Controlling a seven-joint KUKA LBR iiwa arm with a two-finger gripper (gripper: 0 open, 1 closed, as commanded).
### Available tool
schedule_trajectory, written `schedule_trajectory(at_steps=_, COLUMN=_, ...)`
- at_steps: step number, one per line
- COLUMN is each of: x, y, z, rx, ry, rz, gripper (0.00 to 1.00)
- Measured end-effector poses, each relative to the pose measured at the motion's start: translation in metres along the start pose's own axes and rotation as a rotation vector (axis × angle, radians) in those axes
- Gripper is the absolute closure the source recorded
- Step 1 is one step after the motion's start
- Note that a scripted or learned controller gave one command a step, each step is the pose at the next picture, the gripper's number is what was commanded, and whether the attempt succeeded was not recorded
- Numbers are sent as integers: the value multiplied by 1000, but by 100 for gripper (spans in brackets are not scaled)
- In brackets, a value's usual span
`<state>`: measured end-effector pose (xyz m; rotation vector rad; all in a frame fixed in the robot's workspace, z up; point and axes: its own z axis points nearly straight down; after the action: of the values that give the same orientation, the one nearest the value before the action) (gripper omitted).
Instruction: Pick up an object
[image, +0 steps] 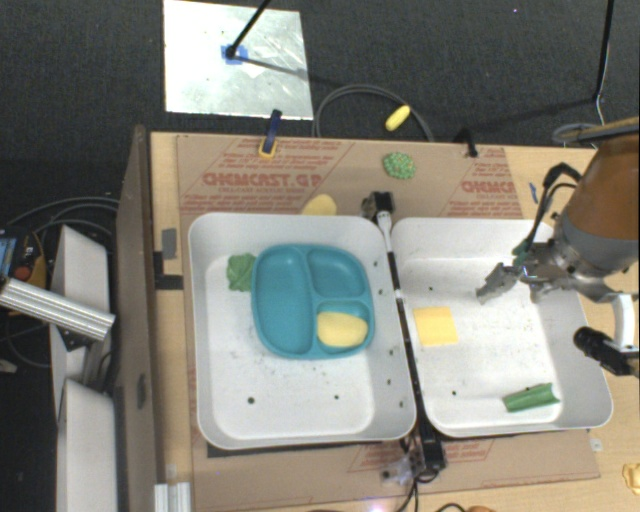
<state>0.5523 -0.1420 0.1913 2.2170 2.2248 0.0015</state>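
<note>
Nearest the camera, along the front wall of the right-hand shallow white bin (590, 405), lies a small green pod-shaped toy vegetable (529, 398). It looks light and stiff, probably smooth plastic, so it may slip; a grasp across its narrow middle seems safest.

Further in, on the floor of that same bin and near its left wall, lies a flat yellow square like a cheese slice (435, 325). It sits so low that fingers would struggle to get under it; it is judged the harder pick.

The grey arm's gripper (503, 278) hangs above the bin behind the yellow square and well apart from both items. Whether its fingers are open or closed cannot be told, and nothing is seen held.

To the left of the right-hand bin, touching it, the left-hand shallow white bin (215, 390) holds a teal divided plastic plate (290, 300). A rounded yellow toy food piece (341, 328) rests in the plate's front right compartment, and a small green leafy piece (241, 271) lies just beside the plate's left edge.

Farthest, behind both bins on the cardboard-covered tabletop (440, 175), sit a yellow lump (320, 206) and a green knobbly ball (399, 165).
</note>
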Motion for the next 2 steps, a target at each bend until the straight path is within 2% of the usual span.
schedule_trajectory(at_steps=1, x=49, y=-18, z=44, rx=4, ry=3, rz=-5, gripper=0)
schedule_trajectory(at_steps=2, x=60, y=6, z=110, rx=2, ry=1, rz=-3, gripper=0)
